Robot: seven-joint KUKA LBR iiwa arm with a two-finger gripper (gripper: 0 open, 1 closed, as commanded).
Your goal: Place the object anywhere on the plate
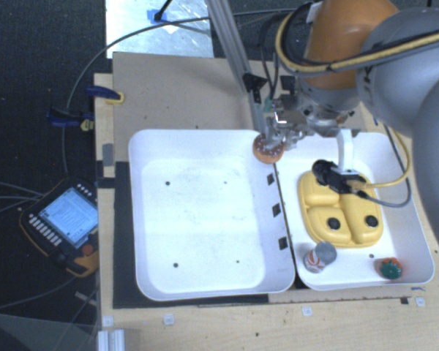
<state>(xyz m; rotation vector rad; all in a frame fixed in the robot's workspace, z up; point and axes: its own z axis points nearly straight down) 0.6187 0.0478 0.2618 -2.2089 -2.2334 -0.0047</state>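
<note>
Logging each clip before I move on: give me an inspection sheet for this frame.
Surface: two white bins, left bin, right bin, on a wooden bench.
Job's things: yellow plate in right bin; small brown round object at the bins' shared top edge.
Clutter: grey-red piece, green ball.
Gripper: gripper above the brown object; grasp unclear.
Cables: yellow cable over right bin.
Surroundings: handheld pendant at left.

The arm (395,57) is cut off by the top and right edges. It hides the far part of the right bin (417,262) — the small round brown object (267,150) is too blurred to identify.
</note>
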